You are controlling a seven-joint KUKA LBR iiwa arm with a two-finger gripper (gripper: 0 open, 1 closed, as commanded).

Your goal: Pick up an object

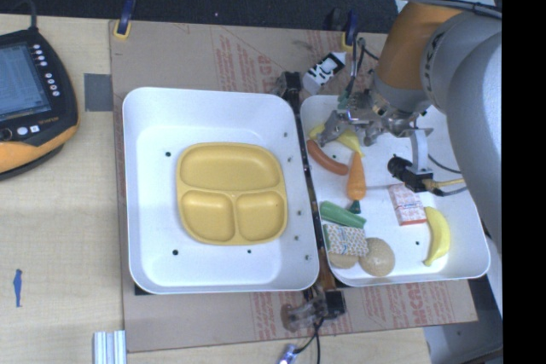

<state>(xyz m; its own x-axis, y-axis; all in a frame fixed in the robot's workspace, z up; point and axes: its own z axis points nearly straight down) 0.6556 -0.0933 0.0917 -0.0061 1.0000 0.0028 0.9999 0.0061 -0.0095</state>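
End effector point(348, 130), grip state unclear, hovers by the right bin's point(456, 268) crowded far-left corner.

Arm point(461, 72) covers the right bin's point(465, 273) upper right corner and is cut by the frame edge. Gripper point(363, 125) fingertips lost in clutter, a yellow item point(348, 141) mostly hidden beneath. Pendant point(30, 98) cropped at left. Red packet point(407, 205) print too small to read.

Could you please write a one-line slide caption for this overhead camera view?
Arm's pincer low over the right bin of toy food, near a carrot and sausage; yellow divided plate in the left bin.
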